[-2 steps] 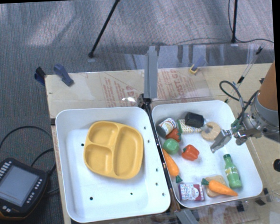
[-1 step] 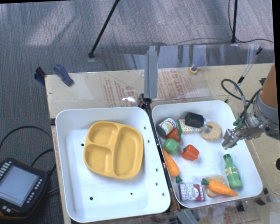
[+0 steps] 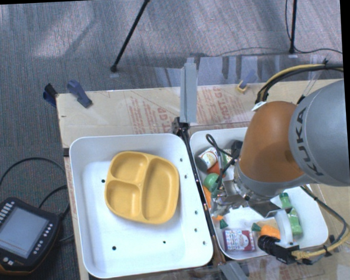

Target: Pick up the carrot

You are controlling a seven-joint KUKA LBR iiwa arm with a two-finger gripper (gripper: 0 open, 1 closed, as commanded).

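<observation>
Largest before us is the grey KUKA arm with its orange band (image 3: 273, 145), leaning in from three o'clock and covering much of the right-hand shallow white bin (image 3: 319, 216). The left-hand shallow white bin (image 3: 92, 230) carries a yellow three-compartment plastic plate (image 3: 142, 186) near its centre.

Under the wrist, the two-finger gripper (image 3: 225, 199) sits low among the clutter at the right bin's nine o'clock side; we cannot tell how its jaws stand.

The small orange carrot with a green top (image 3: 209, 192) appears to lie against that bin's left wall, just beside the gripper at its nine o'clock. A second orange piece (image 3: 268, 228) lies toward five o'clock, near a red-and-white packet (image 3: 238, 239).

We judge this the reach-and-descend step. Next we would need the jaws straddling the carrot before any closing, clear of the bin wall.
</observation>
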